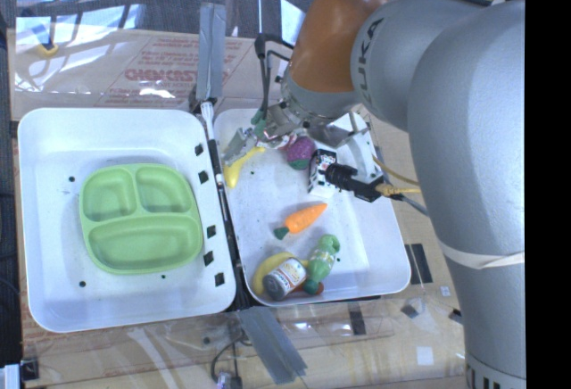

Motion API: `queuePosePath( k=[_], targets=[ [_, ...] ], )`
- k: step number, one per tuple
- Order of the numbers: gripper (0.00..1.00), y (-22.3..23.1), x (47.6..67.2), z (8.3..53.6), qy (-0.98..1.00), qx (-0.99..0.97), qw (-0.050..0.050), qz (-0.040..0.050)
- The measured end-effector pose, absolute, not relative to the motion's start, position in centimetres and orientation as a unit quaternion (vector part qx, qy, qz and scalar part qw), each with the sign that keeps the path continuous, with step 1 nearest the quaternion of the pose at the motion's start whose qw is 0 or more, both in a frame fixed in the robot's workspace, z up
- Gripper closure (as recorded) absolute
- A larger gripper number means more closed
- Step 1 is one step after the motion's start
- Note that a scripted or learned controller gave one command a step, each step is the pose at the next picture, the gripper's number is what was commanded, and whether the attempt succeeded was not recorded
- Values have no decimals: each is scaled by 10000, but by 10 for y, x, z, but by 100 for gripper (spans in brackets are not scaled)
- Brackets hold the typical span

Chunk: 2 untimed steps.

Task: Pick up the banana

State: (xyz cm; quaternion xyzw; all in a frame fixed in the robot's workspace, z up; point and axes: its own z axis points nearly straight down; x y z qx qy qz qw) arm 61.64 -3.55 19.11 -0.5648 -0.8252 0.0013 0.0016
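Cardboard-covered worktop (134, 66); left white bin (45, 200) holds green divided plate (140, 218); right bin's (384, 262) yellow banana (239, 166) at eleven o'clock, gripped by pincer (250, 142).

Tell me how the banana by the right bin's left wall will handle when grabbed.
The banana looks like smooth toy plastic, so probably stiff, light and a bit slippery. Its curved shape may pivot or slide along the right bin wall if nudged by the gripper.

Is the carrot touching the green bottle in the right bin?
Apart. The camera view shows bare white bin floor between the carrot and the green bottle lying below it.
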Motion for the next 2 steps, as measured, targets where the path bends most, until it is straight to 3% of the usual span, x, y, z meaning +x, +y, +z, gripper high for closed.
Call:
queuePosePath(
  k=[1,2],
  targets=[
    [0,-37,630,192,-8237,-5671,1,5],
    [0,-44,614,191,-8226,-5686,14,15]
  ],
)
